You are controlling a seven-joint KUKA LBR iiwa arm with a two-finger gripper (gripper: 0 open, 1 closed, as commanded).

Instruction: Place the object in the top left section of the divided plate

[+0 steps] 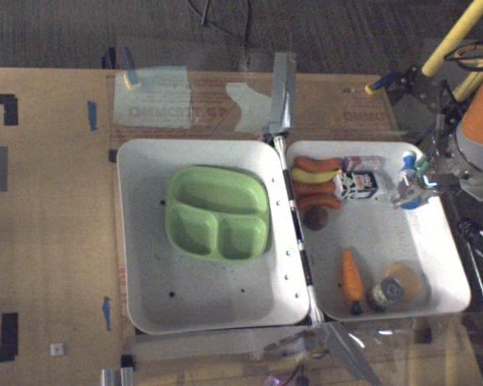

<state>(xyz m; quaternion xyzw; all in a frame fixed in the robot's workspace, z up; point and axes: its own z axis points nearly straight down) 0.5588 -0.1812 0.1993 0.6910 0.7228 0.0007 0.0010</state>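
Camera view:
Step in hand: judging by the layout, the pick has not happened yet; the green divided plate (218, 213) sits with nothing in its sections.
Gripper: the gripper (414, 190) hangs over the far right edge of the right bin (434, 284), beside a blue object (408, 167); I cannot tell what its grip is doing.
Task's thing: the task does not name it; candidates lie in the right bin, namely a carrot (351, 273), a small carton (359, 185), sausage-like pieces (315, 182), a dark round piece (317, 218) and a flat tan disc (404, 280).
Plate: smooth moulded plastic, rounded corners, in the left bin (145, 296); the target section is its far left part.
Next move: likely a firm pick, then a carry left across the bins' shared rims.
Surface: the surface (48, 240) is pale brown board with tape marks.
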